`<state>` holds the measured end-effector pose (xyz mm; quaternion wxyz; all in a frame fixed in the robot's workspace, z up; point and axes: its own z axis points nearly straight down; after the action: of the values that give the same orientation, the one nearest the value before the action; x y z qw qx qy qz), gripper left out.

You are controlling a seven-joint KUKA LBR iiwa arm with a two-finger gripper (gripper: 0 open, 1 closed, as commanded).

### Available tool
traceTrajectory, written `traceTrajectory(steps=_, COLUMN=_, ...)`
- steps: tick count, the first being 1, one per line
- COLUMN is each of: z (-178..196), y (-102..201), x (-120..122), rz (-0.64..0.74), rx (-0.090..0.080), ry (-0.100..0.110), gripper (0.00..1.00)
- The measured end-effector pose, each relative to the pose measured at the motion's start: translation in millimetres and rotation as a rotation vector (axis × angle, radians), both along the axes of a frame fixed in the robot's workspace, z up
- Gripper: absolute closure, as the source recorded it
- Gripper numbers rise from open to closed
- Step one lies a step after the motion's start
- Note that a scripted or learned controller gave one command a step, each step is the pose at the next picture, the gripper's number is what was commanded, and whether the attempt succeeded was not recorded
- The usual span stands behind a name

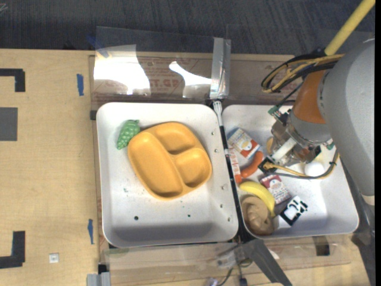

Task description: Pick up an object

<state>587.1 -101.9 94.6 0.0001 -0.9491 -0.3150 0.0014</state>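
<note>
Reaching phase: the arm (pixel 351 94) is low over the right bin (pixel 342 210), its gripper (pixel 278 155) among the clutter; I judge this the approach, before any lift.
Near objects: a brown round item (pixel 259 214) and a black-and-white tag (pixel 293 209) lie at the near edge; a banana (pixel 259 193) sits just beyond, touching the brown item.
Likely target: an orange-red carrot-like piece (pixel 250 167) and a small red carton (pixel 274 186) lie just left of and below the gripper.
Gripper state: cannot tell; nothing is seen held.
Next move: a clean descent onto one item, since the pieces crowd together.
Left bin (pixel 113 219): a yellow divided plate (pixel 169 158), green grapes (pixel 126 133) at its far-left rim.
Far: clear plastic sheet (pixel 155 70) and tan bench (pixel 41 177).
</note>
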Motion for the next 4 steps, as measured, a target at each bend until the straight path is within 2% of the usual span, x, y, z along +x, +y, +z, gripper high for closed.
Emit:
traceTrajectory(steps=1, z=88.4, y=44.0, x=-42.9, rz=-0.071, rx=0.003, ry=0.001, gripper=1.00)
traceTrajectory(steps=2, z=197.2, y=78.5, x=-18.1, rz=-0.375, rx=-0.001, ry=0.002, gripper=1.00)
traceTrajectory(steps=3, z=231.2, y=104.8, x=5.5, rz=-0.345, rx=0.000, ry=0.001, gripper=1.00)
traceTrajectory(steps=4, z=268.9, y=162.4, x=59.1, rz=-0.260, rx=0.000, ry=0.002, gripper=1.00)
